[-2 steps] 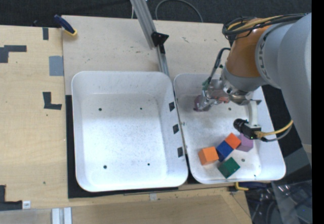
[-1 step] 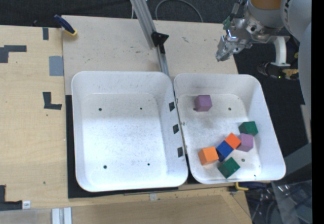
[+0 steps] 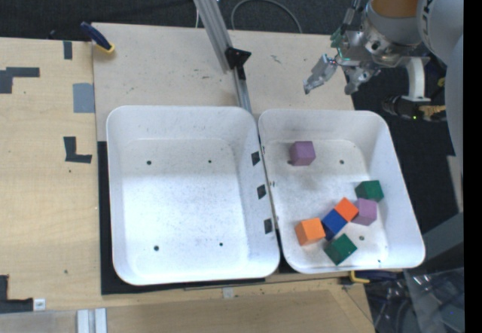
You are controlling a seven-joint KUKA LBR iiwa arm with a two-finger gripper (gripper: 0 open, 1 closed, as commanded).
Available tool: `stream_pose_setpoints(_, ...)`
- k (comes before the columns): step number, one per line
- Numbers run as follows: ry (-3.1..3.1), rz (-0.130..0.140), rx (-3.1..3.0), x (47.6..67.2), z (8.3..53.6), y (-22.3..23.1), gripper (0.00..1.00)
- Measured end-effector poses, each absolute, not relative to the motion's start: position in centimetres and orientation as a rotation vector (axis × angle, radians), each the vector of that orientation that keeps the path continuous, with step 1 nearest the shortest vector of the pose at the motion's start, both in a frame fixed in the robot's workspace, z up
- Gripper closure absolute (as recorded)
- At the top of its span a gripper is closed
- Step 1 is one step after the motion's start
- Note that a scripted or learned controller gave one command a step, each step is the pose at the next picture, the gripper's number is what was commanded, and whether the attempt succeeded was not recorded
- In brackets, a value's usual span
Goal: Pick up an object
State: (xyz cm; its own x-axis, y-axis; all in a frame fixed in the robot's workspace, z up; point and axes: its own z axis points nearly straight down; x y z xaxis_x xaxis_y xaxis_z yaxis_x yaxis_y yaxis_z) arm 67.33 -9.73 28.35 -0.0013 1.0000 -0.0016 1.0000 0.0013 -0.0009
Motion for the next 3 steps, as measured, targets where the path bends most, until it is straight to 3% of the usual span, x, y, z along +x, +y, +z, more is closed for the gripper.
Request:
stream_pose_setpoints(1, 2.222, -0.015, 2.235, 57.7, 18.2, -14.8, 0.0)
stream_pose_setpoints(2, 2.225, 0.002, 2.216, 66.9, 9.8, -13.4, 0.0)
stream_pose_setpoints(3, 2.238, -0.014, 2.238, 67.9, 9.1, -15.3, 0.0)
